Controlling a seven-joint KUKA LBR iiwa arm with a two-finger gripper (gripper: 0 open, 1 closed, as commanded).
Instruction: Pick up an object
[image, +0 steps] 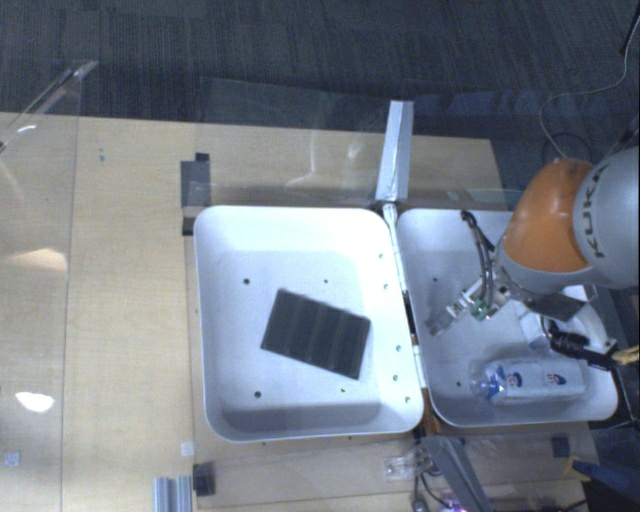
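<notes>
A dark ribbed rectangular pad (316, 333) lies flat in the middle of the left bin (225, 245). A clear plastic bottle with a blue label (530, 381) lies on its side near the front of the right bin (430, 250). The arm, with its orange band (545, 225), reaches over the right bin from the right. My gripper (458, 309) hangs over the middle of the right bin, up and to the left of the bottle, with nothing visible between its fingers.
A metal divider post (395, 150) rises behind the seam between the two bins. Black clamps (197, 185) sit at the left bin's corners. Cables (570, 345) trail along the right bin's right side. Wooden bench surface extends to the left.
</notes>
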